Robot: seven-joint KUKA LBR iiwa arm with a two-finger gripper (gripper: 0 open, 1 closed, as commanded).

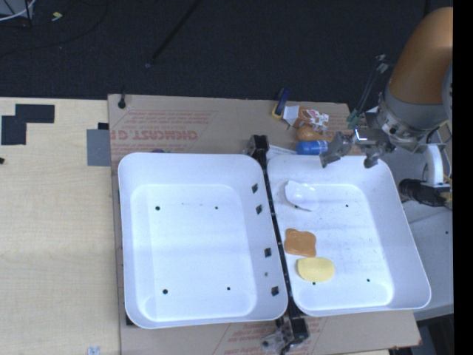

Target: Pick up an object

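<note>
Three objects lie in the right bin [411, 251]. A white crumpled piece [301, 194] rests near its far left corner. Toward the near left are a flat orange-brown piece [300, 242] and, just in front of it, a flat yellow piece [315, 269]. My gripper [350, 157] hangs over the far rim of the right bin, up and to the right of the white piece. Its two fingers are spread wide, open, with nothing between them.
The left bin [127, 198] sits beside the right one, joined by a black divider [267, 220]. Behind the bins on the cardboard lie a blue object [311, 147], a brown and red packet [311, 124] and a small yellow-blue item [281, 105].
</note>
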